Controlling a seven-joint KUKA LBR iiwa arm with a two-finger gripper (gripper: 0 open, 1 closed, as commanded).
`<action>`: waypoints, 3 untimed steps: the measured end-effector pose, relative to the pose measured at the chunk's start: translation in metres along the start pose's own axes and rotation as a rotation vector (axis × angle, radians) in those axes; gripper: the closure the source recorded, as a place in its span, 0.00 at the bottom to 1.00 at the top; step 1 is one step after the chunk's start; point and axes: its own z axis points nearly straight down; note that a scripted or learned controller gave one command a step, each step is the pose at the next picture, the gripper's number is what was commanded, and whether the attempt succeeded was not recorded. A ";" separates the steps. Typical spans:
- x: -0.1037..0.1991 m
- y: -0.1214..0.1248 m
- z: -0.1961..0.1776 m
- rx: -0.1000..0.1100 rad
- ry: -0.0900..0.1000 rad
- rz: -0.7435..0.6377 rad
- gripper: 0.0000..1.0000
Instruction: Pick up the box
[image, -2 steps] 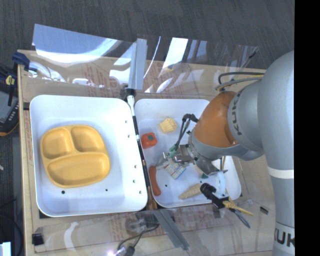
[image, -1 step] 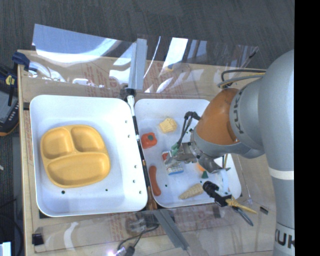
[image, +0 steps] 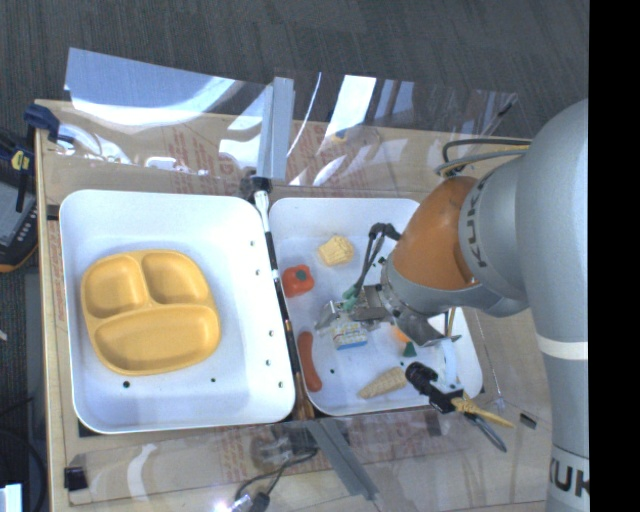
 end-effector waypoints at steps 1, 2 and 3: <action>0.000 0.000 -0.009 0.002 -0.002 -0.009 1.00; 0.000 0.000 -0.009 0.001 -0.002 -0.009 0.00; 0.001 0.001 -0.019 0.002 -0.004 -0.016 1.00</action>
